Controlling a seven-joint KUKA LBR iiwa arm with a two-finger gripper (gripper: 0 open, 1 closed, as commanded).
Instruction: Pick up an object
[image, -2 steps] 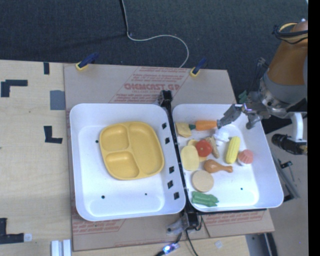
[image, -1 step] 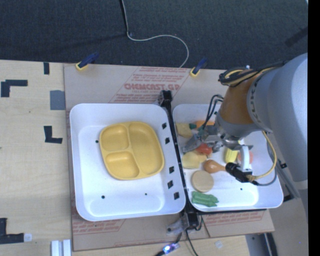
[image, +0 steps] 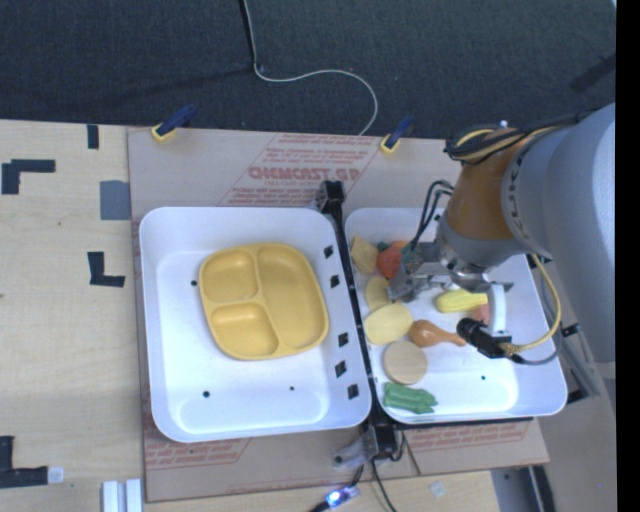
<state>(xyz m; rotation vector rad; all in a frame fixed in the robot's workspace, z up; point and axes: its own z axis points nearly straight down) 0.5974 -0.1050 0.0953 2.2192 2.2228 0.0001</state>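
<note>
Gripper is low inside the right bin, in the toy food pile, but whether its jaws are together or apart cannot be told from this slanted view, and nothing is clearly seen between them.

Taking the right bin as landmark: well to its left, in the neighbour bin, lies a yellow divided tray. Inside the right bin, near its left wall, are a pale yellow piece, a tan round disc and a green piece. More to the centre lies an orange drumstick.

The step in hand seems to be the approach to a grasp. Next, the arm probably must close on one piece and lift straight up.
</note>
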